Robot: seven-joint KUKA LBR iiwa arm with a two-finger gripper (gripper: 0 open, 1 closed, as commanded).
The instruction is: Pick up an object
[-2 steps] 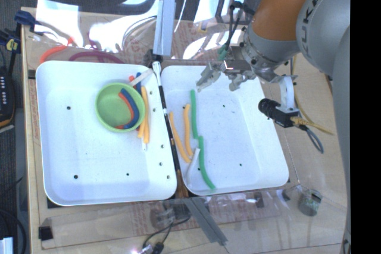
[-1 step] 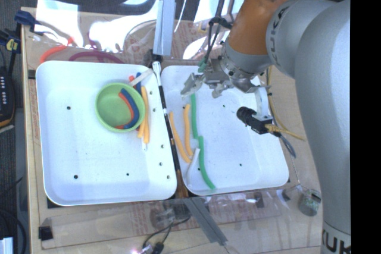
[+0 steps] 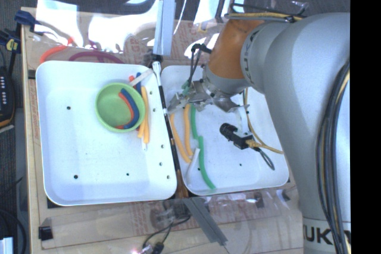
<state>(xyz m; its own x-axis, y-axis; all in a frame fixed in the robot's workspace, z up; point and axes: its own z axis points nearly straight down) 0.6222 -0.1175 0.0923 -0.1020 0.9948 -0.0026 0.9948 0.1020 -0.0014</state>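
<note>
Top end of green strip (image 3: 202, 160) was lost under gripper (image 3: 186, 98); arm (image 3: 297, 68) covered right bin's (image 3: 233, 171) corner behind gripper.

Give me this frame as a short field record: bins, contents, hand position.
left bin: green bowl with blue and red pieces inside; orange sticks at the bowl's right side
right bin: long green strip; orange strips along the left wall
arm: reaches in from the right, over the right bin
hand: at the right bin's upper left, by the strips' top ends
held object: cannot tell
</note>
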